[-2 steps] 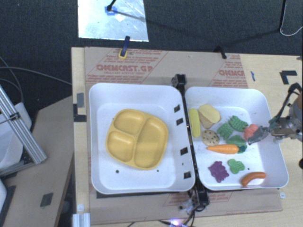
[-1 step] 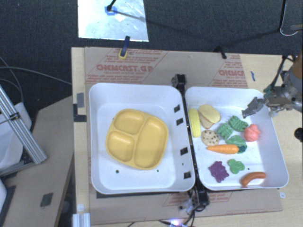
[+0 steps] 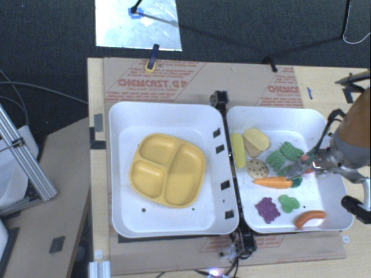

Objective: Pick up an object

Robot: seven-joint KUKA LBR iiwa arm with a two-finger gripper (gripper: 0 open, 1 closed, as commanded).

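Reaches in from 3 o'clock over the right bin (image 3: 317,120), grey arm (image 3: 355,138) low above the bin's far-right side. Gripper (image 3: 302,168) down among the toy food, just at the leafy green tip of the orange carrot (image 3: 272,182) and right below the green leafy piece (image 3: 287,154). Too blurred to say whether open or closed, or whether anything is gripped: cannot tell.

In the right bin, around its centre: yellow corn cob (image 3: 237,149) upright along the 9 o'clock wall; pale yellow piece (image 3: 255,139) at 11 o'clock, just beside the corn; speckled cookie (image 3: 257,168) below it, near the carrot's blunt end. Carrot lying crosswise through the middle, tip toward 3 o'clock. Purple grape bunch (image 3: 267,208) at 6 o'clock, small green piece (image 3: 288,202) just beside it, orange-red sausage (image 3: 309,218) at 5 o'clock near the bin's edge.

In the left bin (image 3: 124,120), a yellow divided plate (image 3: 168,169) lying flat at the centre, well apart from the gripper.
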